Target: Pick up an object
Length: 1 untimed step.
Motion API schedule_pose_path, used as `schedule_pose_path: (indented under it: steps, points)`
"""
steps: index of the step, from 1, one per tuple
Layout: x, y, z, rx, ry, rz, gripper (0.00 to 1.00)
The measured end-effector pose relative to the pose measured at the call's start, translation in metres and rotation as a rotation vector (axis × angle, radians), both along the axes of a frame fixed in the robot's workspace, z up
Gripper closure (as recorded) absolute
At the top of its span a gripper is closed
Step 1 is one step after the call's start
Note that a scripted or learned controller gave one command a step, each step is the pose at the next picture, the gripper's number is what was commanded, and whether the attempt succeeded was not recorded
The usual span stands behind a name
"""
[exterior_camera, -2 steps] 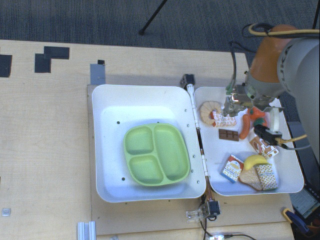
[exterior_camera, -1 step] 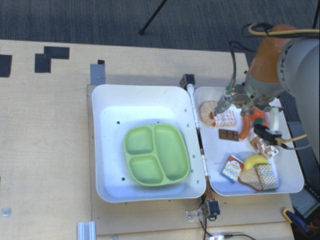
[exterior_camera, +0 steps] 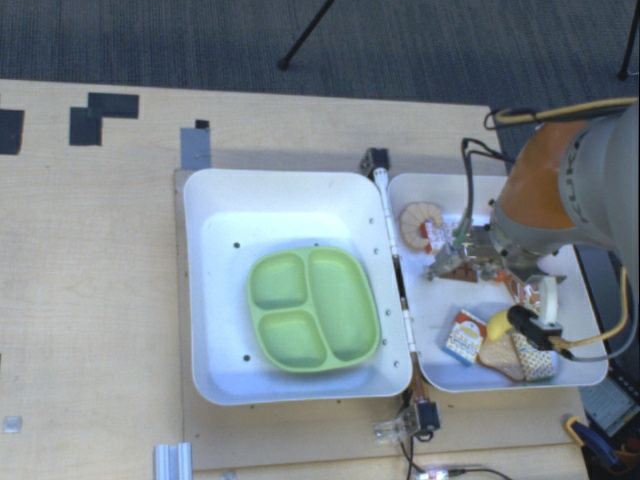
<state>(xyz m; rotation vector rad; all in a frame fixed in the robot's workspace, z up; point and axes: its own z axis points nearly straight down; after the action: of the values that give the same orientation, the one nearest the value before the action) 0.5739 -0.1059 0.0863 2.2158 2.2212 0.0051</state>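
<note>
My gripper (exterior_camera: 452, 258) is low inside the right bin (exterior_camera: 440, 363), near its middle, with the grey arm and its orange band (exterior_camera: 535, 183) coming in from the right. A dark brownish item (exterior_camera: 458, 273) lies right under the gripper; whether it is held is unclear. Just behind and to the left of the gripper sits a round beige object with a red patch (exterior_camera: 420, 224). Near the bin's front lie a small blue, white and orange carton (exterior_camera: 463, 336), a yellow piece (exterior_camera: 497, 326) and a tan patterned pouch (exterior_camera: 522, 358).
The left bin (exterior_camera: 215, 268) holds a green three-compartment plate (exterior_camera: 312, 308). A hinge-like divider (exterior_camera: 395, 268) runs between the two bins. A white and red item (exterior_camera: 540, 293) lies by the arm at the right bin's right side. Cables hang at the bench's front edge (exterior_camera: 415, 423).
</note>
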Motion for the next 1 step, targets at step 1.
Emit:
schedule_pose_path:
  steps: [1]
  points:
    - [0.0017,0.0006,0.0116,0.0,-0.004,0.002,1.0]
